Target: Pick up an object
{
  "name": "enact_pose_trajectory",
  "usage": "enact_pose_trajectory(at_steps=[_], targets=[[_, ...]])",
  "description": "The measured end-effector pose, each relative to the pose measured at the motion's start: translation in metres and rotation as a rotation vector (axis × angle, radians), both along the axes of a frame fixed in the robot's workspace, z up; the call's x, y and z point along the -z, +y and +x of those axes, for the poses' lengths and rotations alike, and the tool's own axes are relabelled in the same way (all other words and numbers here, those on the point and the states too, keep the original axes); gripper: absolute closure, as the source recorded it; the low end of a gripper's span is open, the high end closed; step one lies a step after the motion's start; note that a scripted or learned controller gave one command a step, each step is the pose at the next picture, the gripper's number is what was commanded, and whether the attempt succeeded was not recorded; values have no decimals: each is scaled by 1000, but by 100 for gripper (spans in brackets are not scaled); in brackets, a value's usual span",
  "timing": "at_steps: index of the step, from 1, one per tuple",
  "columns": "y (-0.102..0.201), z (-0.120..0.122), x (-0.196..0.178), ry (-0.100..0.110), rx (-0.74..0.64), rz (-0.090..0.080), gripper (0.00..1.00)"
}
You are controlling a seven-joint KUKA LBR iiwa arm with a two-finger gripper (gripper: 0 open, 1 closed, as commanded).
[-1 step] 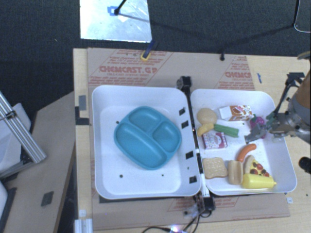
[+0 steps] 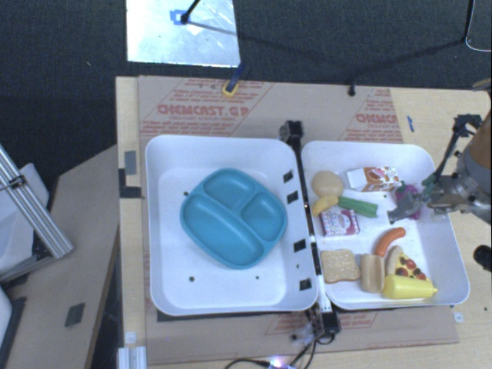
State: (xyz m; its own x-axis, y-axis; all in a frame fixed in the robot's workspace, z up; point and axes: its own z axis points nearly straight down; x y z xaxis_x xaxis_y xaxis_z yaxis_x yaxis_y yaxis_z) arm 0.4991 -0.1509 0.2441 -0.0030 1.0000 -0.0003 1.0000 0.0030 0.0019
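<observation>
The right bin (image 2: 444, 241) holds several toy foods: a beige round roll (image 2: 327, 183), a yellow banana (image 2: 324, 204), a green stick (image 2: 358, 204), a white and orange carton (image 2: 374, 178), a pink box (image 2: 339, 222), an orange sausage (image 2: 390, 241), a toast slice (image 2: 338, 265), a tan bun (image 2: 372, 273), a pizza slice (image 2: 406, 267) and a yellow wedge (image 2: 407, 287). My gripper (image 2: 405, 204) hangs over the right side of this bin, just above the sausage and right of the green stick. A small purple piece (image 2: 413, 190) shows right beside it.
The left bin (image 2: 165, 275) holds a blue divided plate (image 2: 234, 217). A black hinge strip (image 2: 301, 206) runs between the two bins. A shiny metal sheet (image 2: 183, 21) lies on the dark floor at the back. An aluminium frame (image 2: 31, 214) stands at the left.
</observation>
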Motion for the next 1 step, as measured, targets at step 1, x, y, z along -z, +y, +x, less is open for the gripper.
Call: enact_pose_trajectory(at_steps=[1], targets=[[8,-2,45,4,1,2,0]])
